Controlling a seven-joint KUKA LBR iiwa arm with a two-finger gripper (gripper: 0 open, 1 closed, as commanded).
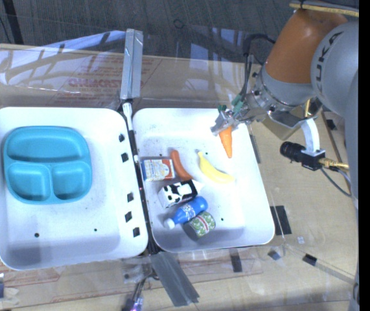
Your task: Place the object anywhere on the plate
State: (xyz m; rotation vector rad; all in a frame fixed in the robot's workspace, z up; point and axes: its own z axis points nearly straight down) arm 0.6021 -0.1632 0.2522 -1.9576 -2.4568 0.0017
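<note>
A blue three-compartment plate [45,164] lies in the left bin [16,238]. My gripper [225,126] hovers over the upper right part of the right bin [249,219]. An orange carrot [227,143] hangs from its fingers, pointing down, so the gripper is shut on the carrot's top end. The carrot is above the bin floor, far to the right of the plate.
In the right bin lie a yellow banana [213,169], an orange-red sausage-shaped piece [180,164], a small carton [157,168], a black-and-white toy [179,191], a blue bottle [186,212] and a green can [201,225]. A metal divider [131,70] rises between the bins.
</note>
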